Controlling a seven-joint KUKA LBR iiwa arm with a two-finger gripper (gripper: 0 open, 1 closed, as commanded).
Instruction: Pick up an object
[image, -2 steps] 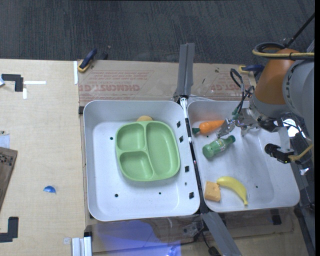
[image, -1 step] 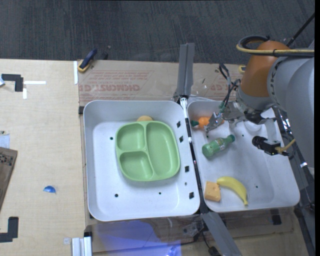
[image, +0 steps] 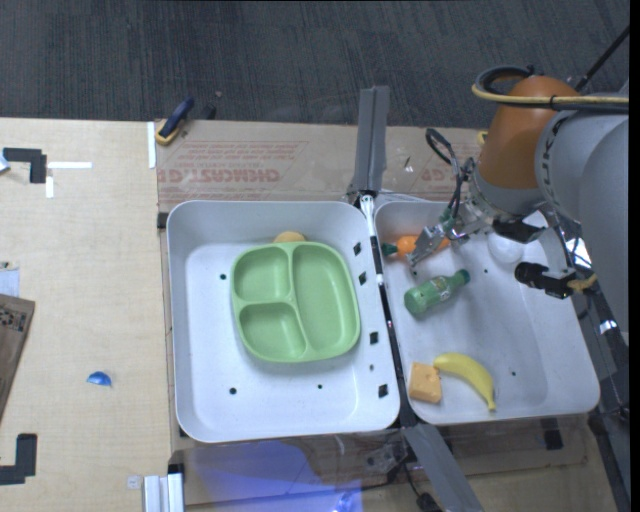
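Nearby, claw (image: 432, 243) — grip state unclear — hangs over right bin (image: 545, 385): carrot (image: 406, 244), green bottle (image: 435, 291), banana (image: 470, 376); tan table (image: 80, 300).

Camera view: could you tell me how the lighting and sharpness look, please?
In the camera view, light is even and soft; the green tray and banana are sharp with faint shadows; a bluish glare patch sits below the left bin; the claw looks small and slightly blurred, too unclear to read.

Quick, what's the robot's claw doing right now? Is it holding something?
End effector: low in the right bin, between the orange thing and the green bottle. Open or closed, and whether it holds anything, cannot be told.
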